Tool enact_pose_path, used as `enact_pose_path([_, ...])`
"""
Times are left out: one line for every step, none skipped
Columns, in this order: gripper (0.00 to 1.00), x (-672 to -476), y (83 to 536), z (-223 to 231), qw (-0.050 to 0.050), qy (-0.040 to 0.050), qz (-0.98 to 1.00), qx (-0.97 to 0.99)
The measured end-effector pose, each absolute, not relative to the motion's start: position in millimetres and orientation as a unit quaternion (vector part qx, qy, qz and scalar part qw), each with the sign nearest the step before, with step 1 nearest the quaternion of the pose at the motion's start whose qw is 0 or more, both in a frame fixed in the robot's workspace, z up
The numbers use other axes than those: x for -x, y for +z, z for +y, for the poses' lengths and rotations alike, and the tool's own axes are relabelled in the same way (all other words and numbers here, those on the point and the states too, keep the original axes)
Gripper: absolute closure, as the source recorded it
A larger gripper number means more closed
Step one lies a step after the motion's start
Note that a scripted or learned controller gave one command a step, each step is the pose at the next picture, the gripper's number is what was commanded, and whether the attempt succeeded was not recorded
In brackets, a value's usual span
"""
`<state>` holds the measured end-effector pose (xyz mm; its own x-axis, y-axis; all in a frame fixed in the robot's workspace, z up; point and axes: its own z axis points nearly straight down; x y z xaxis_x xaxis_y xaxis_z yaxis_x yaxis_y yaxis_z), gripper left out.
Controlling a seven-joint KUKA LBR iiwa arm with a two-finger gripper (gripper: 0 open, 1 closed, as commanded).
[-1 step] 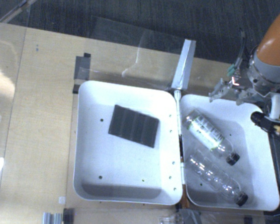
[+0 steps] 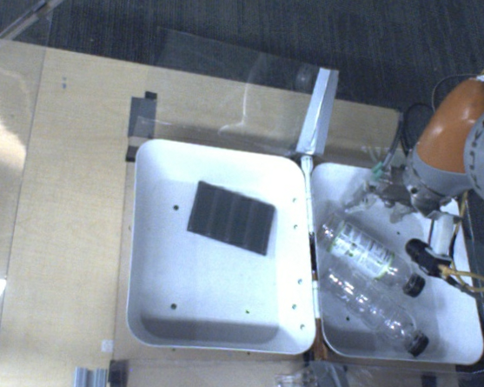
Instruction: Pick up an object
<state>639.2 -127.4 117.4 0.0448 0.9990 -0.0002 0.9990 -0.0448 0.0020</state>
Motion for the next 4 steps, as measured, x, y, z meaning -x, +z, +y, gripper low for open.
enact_pose_path([0.0, -593.5, 89.2, -86.8, 0.004, 0.004, 0.724, -0.69])
enact_pose_path([1.0, -597.1, 102.8, -86.1, 0.008, 0.0076, 0.724, -0.689])
enact_pose_path([1.0, -630.7, 186.9, -75.8, 0.004, 0.0024, 0.817, -0.577])
enact_pose_path([0.0, -630.6, 186.8, -75.9, 0.004, 0.0023, 0.817, -0.577])
